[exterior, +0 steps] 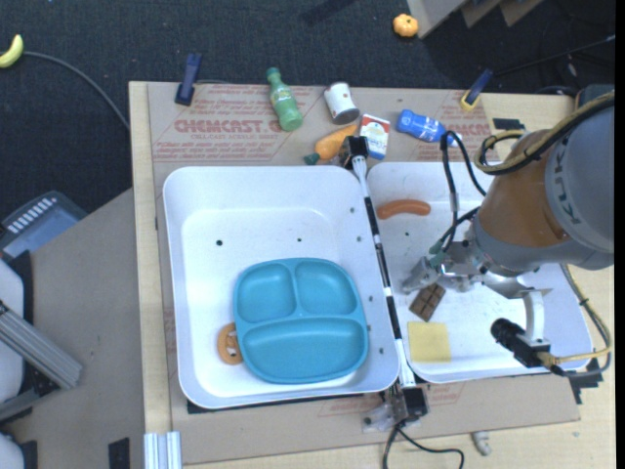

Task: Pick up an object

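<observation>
The gripper is hanging low in the right bin, just at the brown chocolate bar, which is lying at 6 o'clock from it; whether it is gripping anything, I cannot tell. The yellow cheese slice is sitting near the front rim, the hot dog toward 12 o'clock, leaving bare floor between.

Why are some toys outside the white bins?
Several lie loose on the bench behind the bins: a green bottle on its side, a small can, a carrot, a carton and a blue bottle. An orange ball and a banana sit on the floor.
</observation>
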Tool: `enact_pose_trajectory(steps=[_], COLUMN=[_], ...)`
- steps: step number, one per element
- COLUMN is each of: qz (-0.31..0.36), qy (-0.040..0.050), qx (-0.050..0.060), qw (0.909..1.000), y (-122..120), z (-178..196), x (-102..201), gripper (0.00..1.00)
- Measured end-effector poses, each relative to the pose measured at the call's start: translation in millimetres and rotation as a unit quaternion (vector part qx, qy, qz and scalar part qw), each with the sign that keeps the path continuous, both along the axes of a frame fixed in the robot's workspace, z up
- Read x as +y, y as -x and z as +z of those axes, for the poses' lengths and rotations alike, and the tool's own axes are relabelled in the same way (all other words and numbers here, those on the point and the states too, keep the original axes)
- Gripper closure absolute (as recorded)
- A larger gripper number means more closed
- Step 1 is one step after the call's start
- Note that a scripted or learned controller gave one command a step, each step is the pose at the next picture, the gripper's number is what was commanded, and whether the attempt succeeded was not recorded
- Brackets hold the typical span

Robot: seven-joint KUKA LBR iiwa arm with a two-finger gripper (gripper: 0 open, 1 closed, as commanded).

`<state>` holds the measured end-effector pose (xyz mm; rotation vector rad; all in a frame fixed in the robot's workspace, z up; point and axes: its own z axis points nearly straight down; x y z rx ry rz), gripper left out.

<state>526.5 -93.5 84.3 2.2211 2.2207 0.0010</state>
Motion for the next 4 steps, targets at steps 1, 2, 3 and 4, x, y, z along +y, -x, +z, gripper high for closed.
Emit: enact_pose_trajectory(steps=[1,2,3,4], qz=[0.000,0.000,-0.001,0.001], qy=[0.0005,-0.0006,-0.0002,-0.0004], qx=[0.000,0.002,0.001,0.000], qw=[1.0000,1.0000,1.0000,1.0000], y=[-19.4,16.6,16.3,12.9], z=[0.2,-0.2,9.6,128.1], x=[-27.0,-12.0,-11.9,55.2], gripper=[0.00,0.00,1.00,1.00])
